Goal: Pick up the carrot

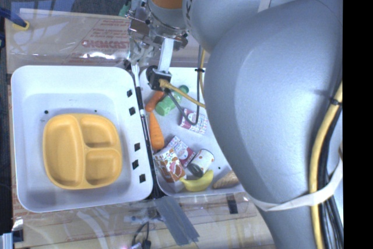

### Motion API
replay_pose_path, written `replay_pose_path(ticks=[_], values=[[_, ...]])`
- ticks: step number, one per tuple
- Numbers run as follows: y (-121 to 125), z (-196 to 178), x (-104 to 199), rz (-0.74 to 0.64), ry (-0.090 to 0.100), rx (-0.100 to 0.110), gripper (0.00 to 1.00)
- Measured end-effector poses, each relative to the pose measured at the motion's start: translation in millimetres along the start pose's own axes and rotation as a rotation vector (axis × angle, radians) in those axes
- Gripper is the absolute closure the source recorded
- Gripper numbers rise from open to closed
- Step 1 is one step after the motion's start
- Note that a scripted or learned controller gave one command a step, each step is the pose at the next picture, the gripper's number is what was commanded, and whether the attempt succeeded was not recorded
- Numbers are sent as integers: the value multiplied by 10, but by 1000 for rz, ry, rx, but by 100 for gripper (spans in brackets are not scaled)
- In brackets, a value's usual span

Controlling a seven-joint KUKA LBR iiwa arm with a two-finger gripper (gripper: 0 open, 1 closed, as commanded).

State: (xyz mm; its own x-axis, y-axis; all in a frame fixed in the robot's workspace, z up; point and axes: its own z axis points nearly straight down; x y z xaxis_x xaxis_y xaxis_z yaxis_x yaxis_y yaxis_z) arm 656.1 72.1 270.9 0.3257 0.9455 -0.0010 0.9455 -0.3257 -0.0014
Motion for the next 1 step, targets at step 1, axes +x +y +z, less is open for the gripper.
replay_pose_path(ticks=[1], values=[[-386,-410,1092,67,0,1,100]])
